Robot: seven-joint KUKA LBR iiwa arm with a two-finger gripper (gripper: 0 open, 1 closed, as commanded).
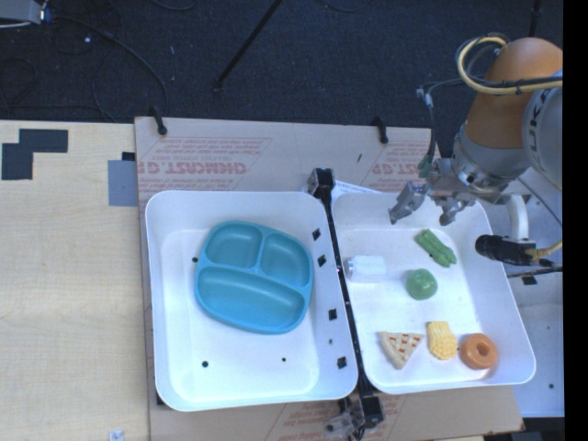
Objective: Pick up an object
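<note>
The end effector hovers over the right bin's far edge, fingers spread wide, holding nothing. Just below it, apart from the fingers, lies a green pickle, long, bumpy and slanted. Nearer the bin's middle sits a round green lime.

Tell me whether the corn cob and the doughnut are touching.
Apart. The camera view shows a thin strip of white bin floor between the corn cob and the doughnut.
</note>
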